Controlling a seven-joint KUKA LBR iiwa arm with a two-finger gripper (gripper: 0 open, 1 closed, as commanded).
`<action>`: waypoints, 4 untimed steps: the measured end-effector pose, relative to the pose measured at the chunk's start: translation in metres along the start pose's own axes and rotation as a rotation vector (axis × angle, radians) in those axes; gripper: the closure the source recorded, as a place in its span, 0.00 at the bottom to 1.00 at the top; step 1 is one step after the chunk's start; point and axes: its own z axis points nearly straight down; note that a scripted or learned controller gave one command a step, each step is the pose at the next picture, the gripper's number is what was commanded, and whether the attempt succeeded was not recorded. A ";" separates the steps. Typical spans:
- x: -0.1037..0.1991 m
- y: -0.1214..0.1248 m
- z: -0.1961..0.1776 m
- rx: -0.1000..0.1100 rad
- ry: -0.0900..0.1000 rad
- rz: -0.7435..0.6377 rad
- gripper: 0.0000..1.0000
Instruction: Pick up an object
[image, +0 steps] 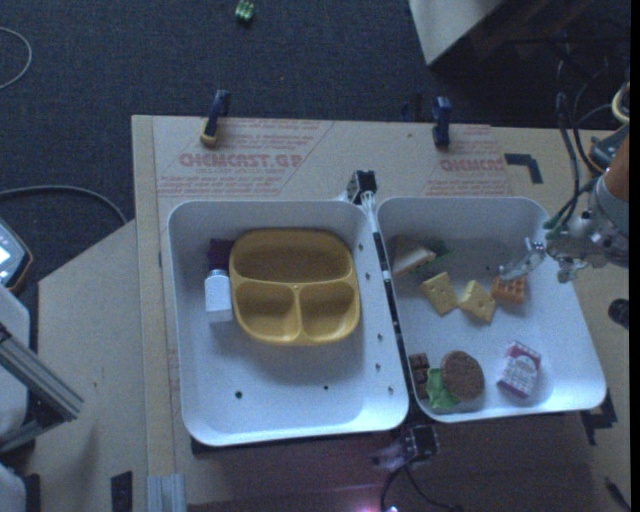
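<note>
Above the right bin, the gripper hovers near a waffle.
Its fingers look slightly apart, holding nothing.

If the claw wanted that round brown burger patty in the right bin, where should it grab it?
Probably from straight above, pinching across the round edge of the burger patty. It lies flat near the bin's front wall, with a green piece crowding its left, so close front to back.
</note>
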 end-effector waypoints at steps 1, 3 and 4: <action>0.000 0.003 -0.007 -0.014 -0.003 -0.003 0.00; 0.007 -0.004 0.100 -0.006 0.000 -0.003 0.00; 0.007 -0.005 0.118 -0.008 -0.001 -0.004 0.00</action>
